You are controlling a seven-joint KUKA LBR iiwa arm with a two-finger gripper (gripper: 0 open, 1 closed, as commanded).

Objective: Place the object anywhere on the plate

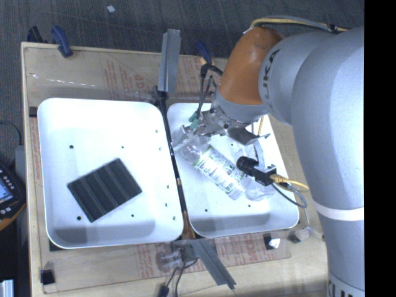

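Hand down in right bin beside clear plastic bottle, probably lining up grab; grip state unreadable. Ridged dark plate waiting in left bin.

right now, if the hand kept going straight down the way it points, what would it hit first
Most likely the clear plastic bottle lying in the right bin, since the hand hangs just above its upper end. Depth is hard to judge from this slanted view, so it could meet the bin floor beside it.

Dark grey carpet floor fills everything toward 12 o'clock, behind a pale wooden bench (red print all over it). Blue clamps grip its edge around 11 o'clock.
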